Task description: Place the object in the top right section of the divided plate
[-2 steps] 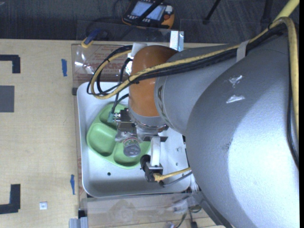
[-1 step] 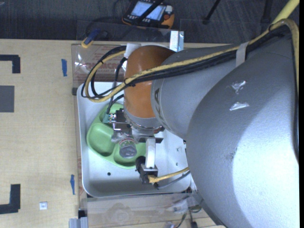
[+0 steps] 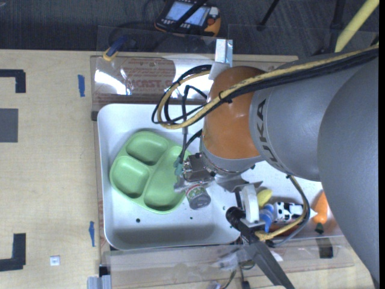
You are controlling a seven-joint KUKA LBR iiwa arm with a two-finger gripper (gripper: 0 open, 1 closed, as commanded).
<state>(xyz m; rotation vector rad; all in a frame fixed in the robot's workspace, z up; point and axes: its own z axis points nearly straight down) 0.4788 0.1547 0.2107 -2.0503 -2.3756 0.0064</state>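
A green divided plate [image 3: 143,170] lies in the left part of the white bin [image 3: 120,122], with three sections. The arm, grey with an orange band [image 3: 234,116], reaches in from the right and covers the plate's right edge. My gripper [image 3: 191,182] hangs at that right edge, over the bin floor just beside the plate. A small round greyish thing [image 3: 198,198] shows right under the gripper; whether it is held or part of the gripper is unclear.
Yellow, black-and-white and orange toys [image 3: 283,211] lie at the lower right under the arm. Black and yellow cables [image 3: 174,104] loop above the plate. A clear plastic sheet [image 3: 144,74] sits at the bin's far edge.
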